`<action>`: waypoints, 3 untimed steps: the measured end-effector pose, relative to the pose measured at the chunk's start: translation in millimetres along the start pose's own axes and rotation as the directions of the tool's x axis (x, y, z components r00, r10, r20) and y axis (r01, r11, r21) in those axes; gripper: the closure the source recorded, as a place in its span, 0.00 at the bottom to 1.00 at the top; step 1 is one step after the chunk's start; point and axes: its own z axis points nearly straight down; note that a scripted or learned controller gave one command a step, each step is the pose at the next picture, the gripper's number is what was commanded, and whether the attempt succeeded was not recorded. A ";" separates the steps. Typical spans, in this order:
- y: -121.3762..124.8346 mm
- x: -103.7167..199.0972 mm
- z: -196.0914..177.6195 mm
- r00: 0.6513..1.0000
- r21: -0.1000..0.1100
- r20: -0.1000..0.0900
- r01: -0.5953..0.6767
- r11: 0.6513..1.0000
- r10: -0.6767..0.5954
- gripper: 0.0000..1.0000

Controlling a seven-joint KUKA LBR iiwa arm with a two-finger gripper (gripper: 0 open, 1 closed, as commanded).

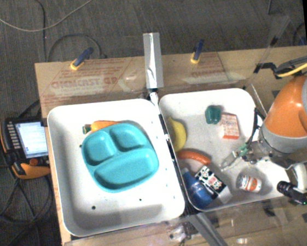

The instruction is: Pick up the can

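Observation:
The can (pixel 249 182) is small and silver with a red and white label. It lies on its side near the front right corner of the right bin (pixel 192 101). My gripper (pixel 233 157) hangs over that bin just above and left of the can, apart from it. It is open with nothing between its fingers. The grey wrist with its orange band (pixel 288 116) reaches in from the right.
The right bin also holds a blue bottle with a black and white label (pixel 203 184), an orange-red sausage shape (pixel 193 155), a yellow fruit (pixel 178 134), a green block (pixel 213 114) and a red and white box (pixel 229 126). A turquoise divided plate (pixel 121 155) lies in the left bin.

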 end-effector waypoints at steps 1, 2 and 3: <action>21.2 33.3 -41.7 0.948 0.017 0.003 -0.319 0.948 0.319 0.00; -6.8 -18.9 -24.7 0.964 0.018 0.004 -0.267 0.964 0.267 0.00; -6.0 -12.1 -44.6 0.988 0.017 0.003 -0.157 0.988 0.157 0.00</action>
